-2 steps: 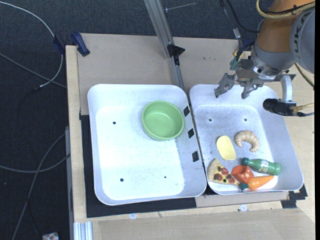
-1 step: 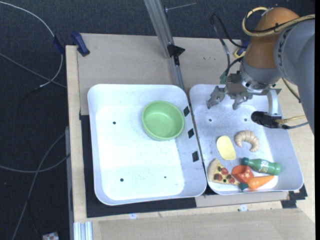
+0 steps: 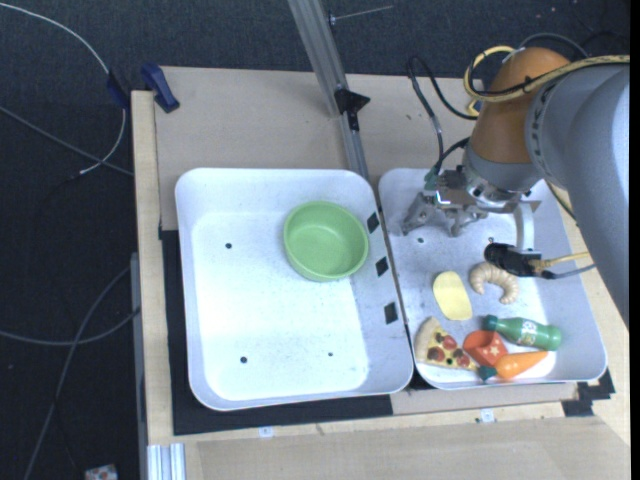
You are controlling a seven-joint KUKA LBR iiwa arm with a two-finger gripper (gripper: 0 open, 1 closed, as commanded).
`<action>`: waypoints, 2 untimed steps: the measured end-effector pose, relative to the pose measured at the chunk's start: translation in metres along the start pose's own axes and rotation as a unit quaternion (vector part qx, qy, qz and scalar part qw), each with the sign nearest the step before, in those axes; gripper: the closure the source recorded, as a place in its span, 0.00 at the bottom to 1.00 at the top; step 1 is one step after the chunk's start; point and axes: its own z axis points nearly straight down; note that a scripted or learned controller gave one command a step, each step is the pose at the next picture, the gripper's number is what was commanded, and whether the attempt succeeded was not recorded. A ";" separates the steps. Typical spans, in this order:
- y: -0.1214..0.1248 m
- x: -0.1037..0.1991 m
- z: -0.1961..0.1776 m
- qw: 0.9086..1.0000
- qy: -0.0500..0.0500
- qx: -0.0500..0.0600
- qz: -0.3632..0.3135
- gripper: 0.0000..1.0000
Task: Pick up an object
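The end effector [image 3: 443, 213] hangs over the far end of the right bin [image 3: 590, 353], fingers spread apart, holding nothing. Candidate objects lie nearer the camera: croissant [image 3: 497, 280], yellow piece [image 3: 452, 295], bottle [image 3: 522, 331], pizza slice [image 3: 443, 346], carrot [image 3: 520, 365]. All look like light, rigid, smooth plastic toys. Grip the croissant across its narrow middle. The green bowl [image 3: 324, 239] sits in the left bin [image 3: 200, 298].

a pale tan wooden counter [image 3: 250, 118] stands on a dark, finely speckled carpet floor [image 3: 60, 218]. thin white cables [image 3: 70, 38] loop across the carpet to the left of the counter. a blue clamp [image 3: 158, 86] sits at the counter's far left corner. a slanted grey metal pole [image 3: 318, 38] rises from the counter's far side. the light is even, with soft shadows.
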 end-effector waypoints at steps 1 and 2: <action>0.002 0.001 -0.018 1.000 0.001 -0.004 0.000 1.00; 0.006 0.005 -0.065 1.000 -0.002 -0.012 -0.001 1.00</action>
